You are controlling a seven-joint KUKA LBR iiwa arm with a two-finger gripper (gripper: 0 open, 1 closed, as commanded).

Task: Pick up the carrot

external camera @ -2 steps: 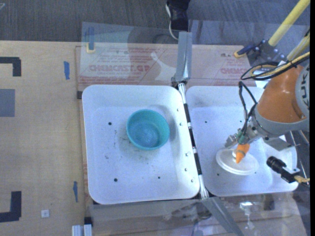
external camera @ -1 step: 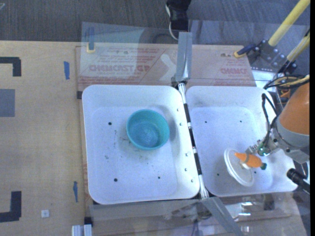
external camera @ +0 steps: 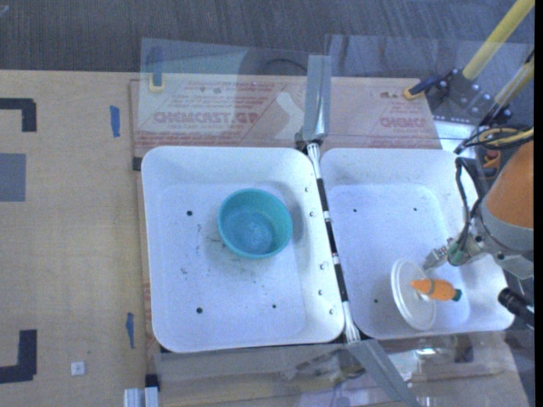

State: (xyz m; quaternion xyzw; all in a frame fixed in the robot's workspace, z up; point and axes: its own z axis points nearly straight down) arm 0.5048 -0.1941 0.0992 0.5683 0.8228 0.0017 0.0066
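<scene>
A small orange carrot (external camera: 433,290) with a green tip lies on the right edge of a white plate (external camera: 407,299) in the near right part of the right bin (external camera: 382,202). My gripper (external camera: 451,253) hangs just behind and a little right of the carrot, apart from it. Nothing shows in its grasp. The orange-banded wrist (external camera: 513,202) reaches in from the right edge.
A teal bowl (external camera: 254,223) stands upright in the middle of the left bin (external camera: 170,253). A metal divider (external camera: 327,227) runs between the two bins. Cables and yellow rods (external camera: 501,32) crowd the far right corner.
</scene>
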